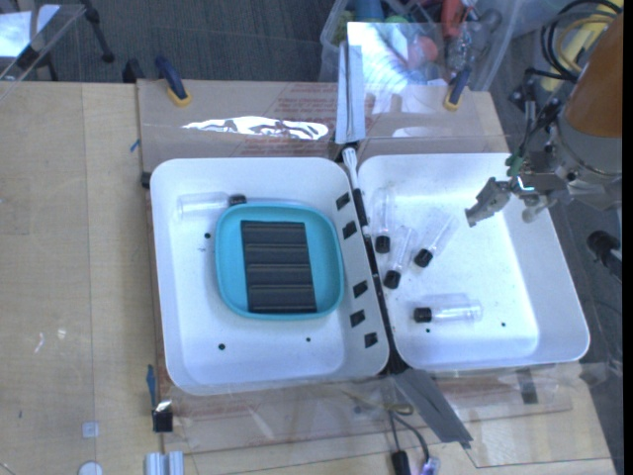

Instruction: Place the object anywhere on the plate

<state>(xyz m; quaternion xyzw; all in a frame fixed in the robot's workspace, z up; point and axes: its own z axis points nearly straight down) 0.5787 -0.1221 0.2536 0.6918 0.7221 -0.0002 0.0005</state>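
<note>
A teal square plate (227,265) lies in the left bin (188,339), with a dark ribbed rectangular slab (280,265) resting flat on its middle. Several clear vials with black caps lie in the right bin (529,300): one (450,313) near the front, one (432,242) in the middle, and others (383,218) along the left wall. Another clear vial (208,204) lies in the left bin behind the plate. My gripper (484,206) hangs over the right bin's back right part, above and to the right of the middle vial, with nothing seen in it.
A divider with black clips (358,290) runs between the two bins. Blue clamps (174,85) stand at the bench's back edge. A clear box of clutter (425,8) sits behind the bins. The arm and its cables (564,156) fill the far right.
</note>
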